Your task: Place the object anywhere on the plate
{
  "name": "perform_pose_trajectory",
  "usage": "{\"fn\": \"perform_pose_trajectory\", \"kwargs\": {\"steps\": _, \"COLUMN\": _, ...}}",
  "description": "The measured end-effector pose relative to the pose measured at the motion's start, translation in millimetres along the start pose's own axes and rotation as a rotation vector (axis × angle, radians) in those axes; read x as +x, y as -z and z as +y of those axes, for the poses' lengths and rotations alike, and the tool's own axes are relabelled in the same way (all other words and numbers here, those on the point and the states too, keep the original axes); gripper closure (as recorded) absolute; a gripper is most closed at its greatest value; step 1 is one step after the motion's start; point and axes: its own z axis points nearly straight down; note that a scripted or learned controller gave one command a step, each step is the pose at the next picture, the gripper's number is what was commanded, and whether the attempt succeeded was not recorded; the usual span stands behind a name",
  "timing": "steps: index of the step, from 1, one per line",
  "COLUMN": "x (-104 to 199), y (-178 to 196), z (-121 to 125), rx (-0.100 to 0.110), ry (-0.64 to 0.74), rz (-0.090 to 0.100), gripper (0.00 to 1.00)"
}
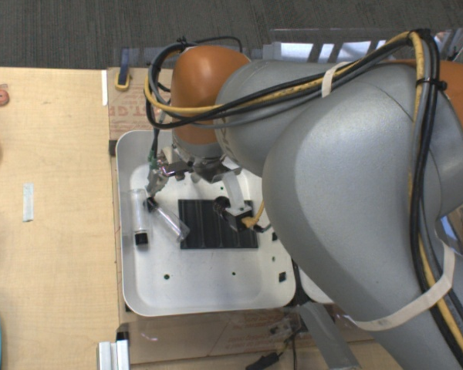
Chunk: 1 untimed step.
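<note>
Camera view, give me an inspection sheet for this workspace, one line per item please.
Surface: white bin set against a wooden bench.
Job's things: a dark ridged rectangular slab lies flat in the bin; whether it is the plate cannot be told.
Clutter: a small clear tube-like piece and a small black piece lie left of the slab.
Grippers: gripper low over the bin; jaws hard to make out.
Cables: black and yellow cables run along the arm.
Surroundings: dark carpet beyond the bench.

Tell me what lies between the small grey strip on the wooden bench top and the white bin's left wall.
Nothing: in the camera view, the bench top is bare wood from the grey strip to the white bin.
</note>
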Motion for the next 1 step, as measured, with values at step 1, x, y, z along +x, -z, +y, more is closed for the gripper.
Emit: {"fn": "perform_pose_trajectory", "kwargs": {"steps": 1, "x": -6.7, "y": 0.1, "z": 8.3, "rx": -0.001, "ry": -0.380, "rz": -0.001, "gripper": 0.00}}
